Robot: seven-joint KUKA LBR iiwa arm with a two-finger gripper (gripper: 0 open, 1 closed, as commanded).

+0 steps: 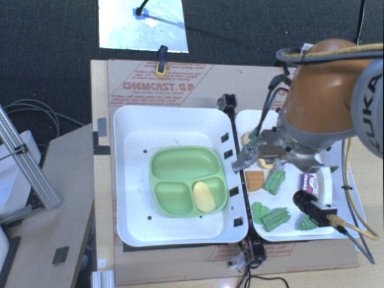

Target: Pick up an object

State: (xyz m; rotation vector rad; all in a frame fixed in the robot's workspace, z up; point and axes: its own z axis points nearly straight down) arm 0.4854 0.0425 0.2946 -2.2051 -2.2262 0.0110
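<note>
We see the objects for picking lying in the right bin (243, 125): an orange square piece (255, 180), a green piece (275, 181) beside it, more green pieces (273, 216) nearer the front, and a purple-and-white item (316, 183) to their right. The gripper (252, 155) hangs over that bin's left part, just above the orange piece; we cannot tell its state, and nothing shows in its grasp. In the left bin (138, 125) rests a green divided tray (180, 167), with a yellow oval object (204, 197) in its front right compartment.
</note>
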